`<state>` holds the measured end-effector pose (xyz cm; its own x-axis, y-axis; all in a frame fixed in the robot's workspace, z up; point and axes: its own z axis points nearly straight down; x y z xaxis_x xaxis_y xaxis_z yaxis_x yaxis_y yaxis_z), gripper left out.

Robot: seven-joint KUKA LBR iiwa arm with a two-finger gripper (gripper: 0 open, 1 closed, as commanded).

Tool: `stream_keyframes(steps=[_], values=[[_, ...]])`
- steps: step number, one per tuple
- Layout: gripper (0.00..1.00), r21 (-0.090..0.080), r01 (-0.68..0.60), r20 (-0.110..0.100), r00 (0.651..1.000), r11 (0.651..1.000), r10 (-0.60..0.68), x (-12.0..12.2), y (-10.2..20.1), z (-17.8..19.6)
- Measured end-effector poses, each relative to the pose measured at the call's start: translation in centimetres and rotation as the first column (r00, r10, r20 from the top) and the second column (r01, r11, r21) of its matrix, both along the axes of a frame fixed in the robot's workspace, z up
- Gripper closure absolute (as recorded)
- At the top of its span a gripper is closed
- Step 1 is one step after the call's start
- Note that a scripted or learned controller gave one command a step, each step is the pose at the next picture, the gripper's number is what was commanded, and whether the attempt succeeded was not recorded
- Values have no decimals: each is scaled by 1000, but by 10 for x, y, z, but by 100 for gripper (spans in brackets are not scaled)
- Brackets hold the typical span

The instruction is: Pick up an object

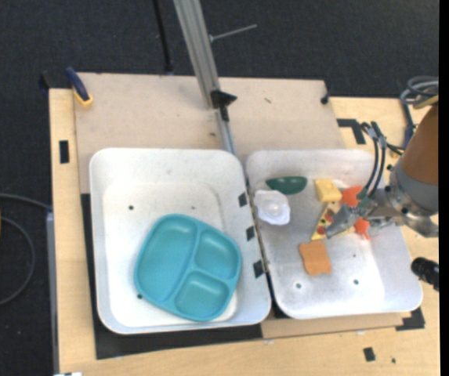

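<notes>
My gripper (343, 219) hangs low over the middle of the right bin (381, 288), reaching in from the right below the arm's orange band (424, 151). Right beside its tip lies a small yellow and red piece (321, 227). A yellow block (327, 190) sits just behind it, and a tan-orange slab (315, 258) lies in front. Farther left are a white crumpled cup (272, 207) and a dark green bowl-shaped item (287, 184). Small red-orange bits (353, 197) sit close against the gripper; I cannot tell whether they are loose.
The left bin (114, 178) holds a teal divided plate (189, 266). An aluminium post (200, 45) rises behind the bins. Black cables (377, 155) run along the arm at the right bin's far corner.
</notes>
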<state>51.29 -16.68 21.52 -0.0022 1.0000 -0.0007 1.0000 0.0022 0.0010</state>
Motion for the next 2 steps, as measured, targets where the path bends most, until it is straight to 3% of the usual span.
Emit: stream_keyframes(steps=[2], values=[[0,1,2,-4,1000,1000,-2,7,0,-113]])
